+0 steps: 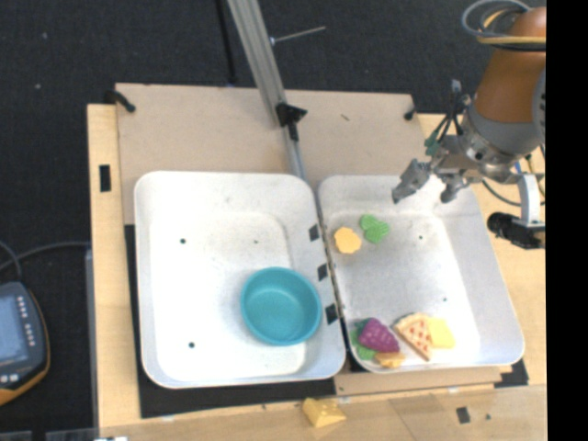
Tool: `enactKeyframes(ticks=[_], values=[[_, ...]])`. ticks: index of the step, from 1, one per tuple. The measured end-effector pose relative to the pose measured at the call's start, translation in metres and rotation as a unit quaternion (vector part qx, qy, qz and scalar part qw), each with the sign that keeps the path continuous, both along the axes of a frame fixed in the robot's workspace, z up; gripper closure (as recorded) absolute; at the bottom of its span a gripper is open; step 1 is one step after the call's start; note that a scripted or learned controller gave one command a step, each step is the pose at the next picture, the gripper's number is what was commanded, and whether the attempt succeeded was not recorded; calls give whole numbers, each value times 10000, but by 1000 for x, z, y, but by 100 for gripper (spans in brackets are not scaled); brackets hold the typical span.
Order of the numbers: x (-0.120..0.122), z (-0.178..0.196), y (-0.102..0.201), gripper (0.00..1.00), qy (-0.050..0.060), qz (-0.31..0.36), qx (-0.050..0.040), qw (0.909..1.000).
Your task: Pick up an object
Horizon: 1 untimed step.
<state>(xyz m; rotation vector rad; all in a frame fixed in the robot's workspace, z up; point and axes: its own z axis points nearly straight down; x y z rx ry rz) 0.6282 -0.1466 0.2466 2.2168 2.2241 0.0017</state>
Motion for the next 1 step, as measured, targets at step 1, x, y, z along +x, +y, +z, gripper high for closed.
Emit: enactKeyframes(ticks=[1], values=[[0,0,0,0,1,1,-1,10000]])
